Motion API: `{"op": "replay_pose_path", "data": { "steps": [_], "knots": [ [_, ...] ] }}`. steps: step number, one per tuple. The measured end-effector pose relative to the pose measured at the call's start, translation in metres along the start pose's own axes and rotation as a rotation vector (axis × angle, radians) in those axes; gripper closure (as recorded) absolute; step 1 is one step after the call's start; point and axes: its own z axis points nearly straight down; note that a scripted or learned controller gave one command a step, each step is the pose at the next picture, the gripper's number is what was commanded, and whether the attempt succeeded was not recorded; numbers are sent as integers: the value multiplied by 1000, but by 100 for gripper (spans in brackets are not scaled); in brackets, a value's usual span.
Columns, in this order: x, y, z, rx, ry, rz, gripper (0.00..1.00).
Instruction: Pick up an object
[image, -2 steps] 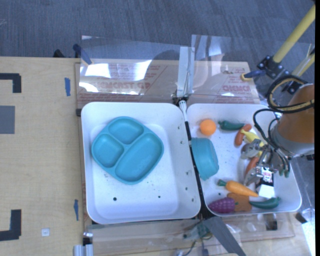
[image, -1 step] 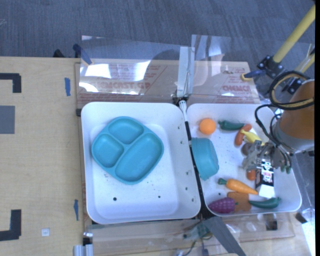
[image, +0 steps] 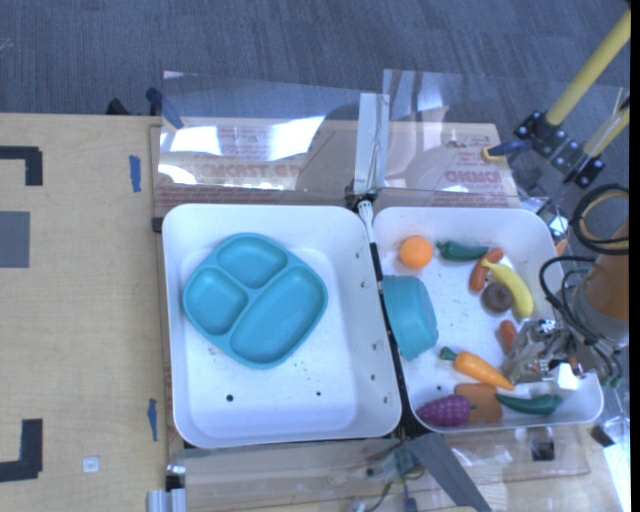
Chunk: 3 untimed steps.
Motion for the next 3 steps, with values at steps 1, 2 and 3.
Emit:
{"op": "replay_pose_path", "data": {
  "steps": [1,2,3],
  "knots": [
    [2,63,-84,4,6,159,100],
    [4,61,-82,4,11,162,0],
    [-58,68,-17,9,-5,122,0]
  ]
}}
